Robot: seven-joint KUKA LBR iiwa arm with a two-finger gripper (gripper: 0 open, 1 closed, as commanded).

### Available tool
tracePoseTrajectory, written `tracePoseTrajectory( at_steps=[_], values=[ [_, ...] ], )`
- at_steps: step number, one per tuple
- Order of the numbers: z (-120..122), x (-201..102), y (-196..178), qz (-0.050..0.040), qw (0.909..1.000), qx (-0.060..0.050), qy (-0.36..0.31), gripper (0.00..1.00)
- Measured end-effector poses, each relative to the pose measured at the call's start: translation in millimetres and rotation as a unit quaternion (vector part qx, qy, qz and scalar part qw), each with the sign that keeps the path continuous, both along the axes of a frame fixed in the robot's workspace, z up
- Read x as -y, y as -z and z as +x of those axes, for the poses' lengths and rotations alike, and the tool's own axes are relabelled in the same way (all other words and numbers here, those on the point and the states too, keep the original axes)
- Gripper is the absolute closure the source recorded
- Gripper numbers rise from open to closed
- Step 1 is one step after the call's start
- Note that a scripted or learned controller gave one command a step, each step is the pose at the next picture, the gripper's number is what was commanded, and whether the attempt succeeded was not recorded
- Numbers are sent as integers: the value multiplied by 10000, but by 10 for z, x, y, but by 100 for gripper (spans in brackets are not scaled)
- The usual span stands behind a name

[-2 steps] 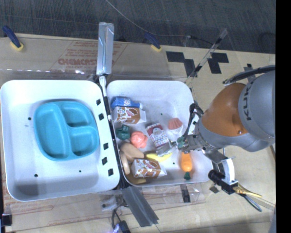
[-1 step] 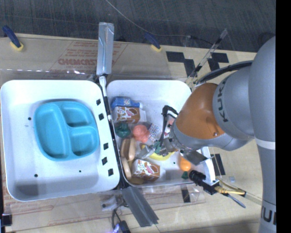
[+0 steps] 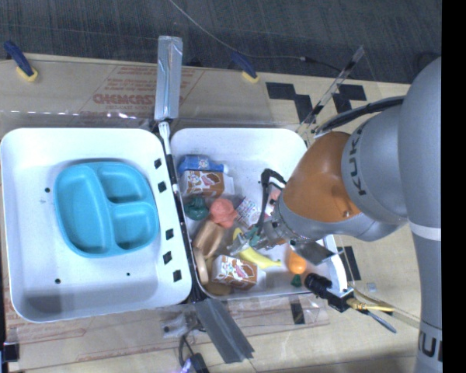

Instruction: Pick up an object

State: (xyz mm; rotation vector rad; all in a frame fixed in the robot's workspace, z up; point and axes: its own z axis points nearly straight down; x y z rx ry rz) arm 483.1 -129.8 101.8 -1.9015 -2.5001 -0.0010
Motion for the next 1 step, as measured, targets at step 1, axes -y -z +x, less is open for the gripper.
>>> tracePoseTrajectory(
  at_steps=[1],
  values=[
    [-44,-338,-1702,-11,9980,36,-629,100]
  ],
)
